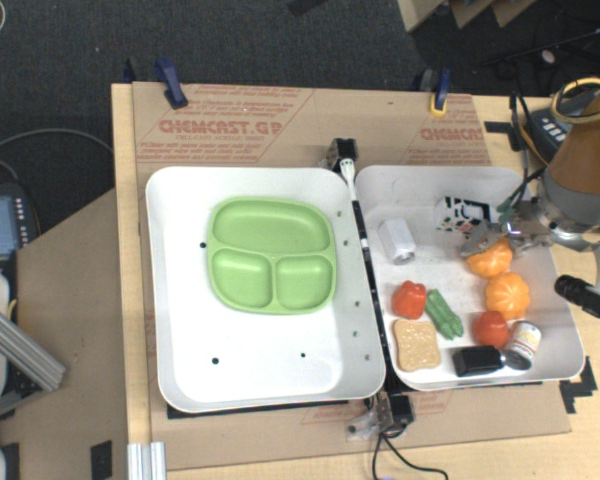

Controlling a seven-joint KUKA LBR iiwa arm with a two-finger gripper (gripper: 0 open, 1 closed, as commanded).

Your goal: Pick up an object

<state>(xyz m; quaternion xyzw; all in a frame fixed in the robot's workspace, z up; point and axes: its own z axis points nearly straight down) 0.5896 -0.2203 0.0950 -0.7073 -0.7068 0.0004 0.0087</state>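
The right bin (435, 183) holds several small items. An orange fruit (490, 261) lies at its right side, with a ribbed orange pumpkin (507, 294) just below it. My gripper (496, 235) reaches in from the right and hangs right over the top edge of the orange fruit. Further forward are a red tomato (490, 327), a small can (525, 339) and a black block (477, 360). A red pepper (410, 298), a green pickle (443, 313) and a tan cracker (416, 345) lie in the middle. A pale cylinder (397, 240) rests near the bin's left wall.
The left bin (180, 298) carries a green divided plate (272, 255). A black-and-white tag (465, 211) lies at the back of the right bin. The arm's grey body with its orange band (585, 163) stands over the right bin's far right edge. Clamps hold the board's back edge.
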